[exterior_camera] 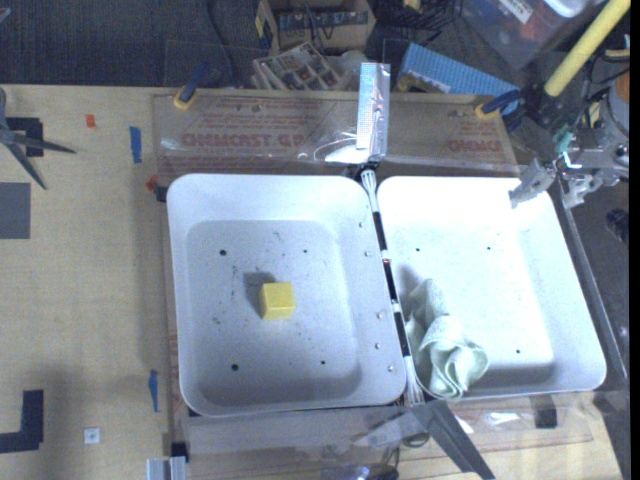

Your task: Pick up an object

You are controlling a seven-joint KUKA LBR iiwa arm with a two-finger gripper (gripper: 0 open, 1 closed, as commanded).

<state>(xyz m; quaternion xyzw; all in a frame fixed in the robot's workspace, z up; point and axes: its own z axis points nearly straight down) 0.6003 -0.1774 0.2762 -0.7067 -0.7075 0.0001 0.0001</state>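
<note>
A: What sits in the left shallow white plastic bin (200,218)?

B: A small yellow cube-shaped block (278,300), near the middle of its floor.

A: And the right shallow white plastic bin (560,268)?

B: A crumpled pale green cloth (445,348), at its near left corner, against the dividing wall.

A: The gripper (545,180)?

B: It hovers over that bin's far right corner, well apart from both things; its grip I cannot tell.

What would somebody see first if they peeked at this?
The bright yellow block jumps out, sitting alone near the middle of the left bin. Next comes the crumpled pale cloth, bunched in the right bin at its near left corner, against the divider.
</note>
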